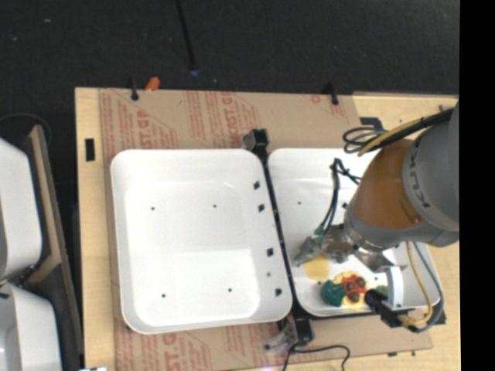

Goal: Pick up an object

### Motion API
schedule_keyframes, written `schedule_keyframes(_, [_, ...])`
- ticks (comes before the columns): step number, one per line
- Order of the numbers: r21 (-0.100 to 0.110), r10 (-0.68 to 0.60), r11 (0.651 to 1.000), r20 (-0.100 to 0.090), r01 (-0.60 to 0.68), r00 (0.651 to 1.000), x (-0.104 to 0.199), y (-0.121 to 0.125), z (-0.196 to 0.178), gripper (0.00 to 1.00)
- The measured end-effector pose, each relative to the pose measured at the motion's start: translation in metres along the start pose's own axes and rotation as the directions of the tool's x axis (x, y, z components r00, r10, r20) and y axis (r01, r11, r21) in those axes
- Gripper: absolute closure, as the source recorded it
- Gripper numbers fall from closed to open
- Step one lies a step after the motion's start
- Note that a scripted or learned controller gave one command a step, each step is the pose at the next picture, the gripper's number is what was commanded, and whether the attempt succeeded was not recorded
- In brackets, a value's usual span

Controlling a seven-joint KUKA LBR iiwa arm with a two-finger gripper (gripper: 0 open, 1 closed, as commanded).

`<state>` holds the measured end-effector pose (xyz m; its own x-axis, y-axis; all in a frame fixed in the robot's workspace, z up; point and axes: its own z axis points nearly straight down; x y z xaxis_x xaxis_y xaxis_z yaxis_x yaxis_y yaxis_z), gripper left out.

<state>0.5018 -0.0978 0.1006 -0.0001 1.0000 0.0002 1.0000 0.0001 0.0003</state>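
Gripper [313, 247] low in right bin [298, 172], over pale yellow object [316, 268]; grasp state can't tell. Green toy [333, 292] near bin's front edge.

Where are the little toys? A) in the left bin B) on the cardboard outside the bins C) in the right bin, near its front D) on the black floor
C: the yellow toy, green toy and red toy all lie in the right bin, close to its near edge, under the arm.
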Motion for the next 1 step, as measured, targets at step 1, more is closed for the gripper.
schedule_keyframes(1, [0.0, 0.001, 1.0, 0.001, -0.001, 1.0, -0.0057, -0.0066, 0.0, 0.0])
